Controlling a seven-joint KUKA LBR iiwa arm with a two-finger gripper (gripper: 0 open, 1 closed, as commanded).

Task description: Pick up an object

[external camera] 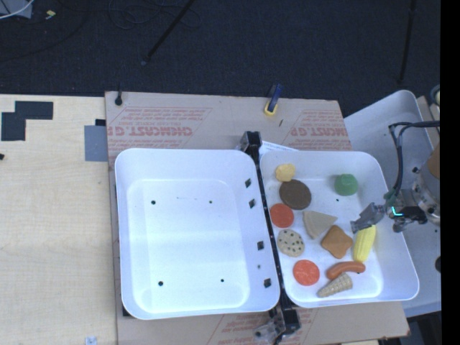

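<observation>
Yellow corn cob (364, 243) stands nearly upright, leaning right; gripper (368, 216) at its top; grip unreadable.

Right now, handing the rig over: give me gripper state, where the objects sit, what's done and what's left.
Gripper: low over the right bin, at its right side, just above the corn cob. Nothing seen between its fingers; open or shut can't be judged at this size.
Objects: all in the right bin: green ball, brown disc, small yellow piece, orange disc, cookie, red disc, pale wedge, tan bread piece, sausage, cone.
Done: arm positioned over the bin.
Left: grasp and lift an object; the corn cob is nearest.
</observation>
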